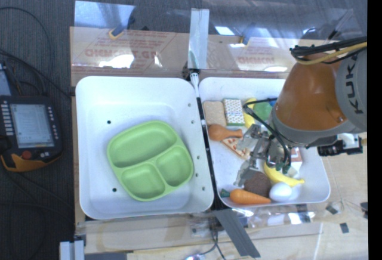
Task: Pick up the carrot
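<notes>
The carrot (249, 197) is orange and lies on its side at the front edge of the right bin (316, 193), pointing right. My gripper (249, 170) hangs over the middle of that bin, just behind and above the carrot, under the arm's orange wrist band (307, 101). There is a small gap between gripper and carrot. A brown block (258, 183) sits directly under the gripper tip, touching the carrot's far side.
Around the carrot in the right bin lie a white egg (282, 192), a banana (285, 178), a pizza slice (235, 144), a drumstick (218, 132) and two crackers (224, 111). The left bin (95, 104) holds a green divided plate (150, 159). A tablet (30, 127) lies at far left.
</notes>
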`<state>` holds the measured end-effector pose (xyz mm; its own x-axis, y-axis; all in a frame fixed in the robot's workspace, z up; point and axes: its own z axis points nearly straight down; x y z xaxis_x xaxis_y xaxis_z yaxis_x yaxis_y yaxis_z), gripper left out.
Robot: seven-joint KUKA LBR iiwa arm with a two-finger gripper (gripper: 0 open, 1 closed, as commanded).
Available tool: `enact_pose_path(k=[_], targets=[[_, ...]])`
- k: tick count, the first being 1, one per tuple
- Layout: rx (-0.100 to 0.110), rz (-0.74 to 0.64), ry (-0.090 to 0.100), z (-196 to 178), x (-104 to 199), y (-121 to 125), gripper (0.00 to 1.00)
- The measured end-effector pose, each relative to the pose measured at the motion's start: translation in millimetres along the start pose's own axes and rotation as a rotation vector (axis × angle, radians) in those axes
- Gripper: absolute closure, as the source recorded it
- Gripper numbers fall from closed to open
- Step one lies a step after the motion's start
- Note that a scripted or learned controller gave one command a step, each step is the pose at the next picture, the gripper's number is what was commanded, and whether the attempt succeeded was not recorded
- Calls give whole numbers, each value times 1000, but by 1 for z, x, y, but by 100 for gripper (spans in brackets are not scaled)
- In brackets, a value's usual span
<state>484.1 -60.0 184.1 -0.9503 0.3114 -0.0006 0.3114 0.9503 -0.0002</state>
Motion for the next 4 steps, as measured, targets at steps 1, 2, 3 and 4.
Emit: enact_pose_path(k=[1,2,3,4], targets=[[0,426,0,-6,17,54,0],[3,537,1,1,-41,90,0],[4,740,2,1,-8,27,0],[4,881,2,2,-7,66,0]])
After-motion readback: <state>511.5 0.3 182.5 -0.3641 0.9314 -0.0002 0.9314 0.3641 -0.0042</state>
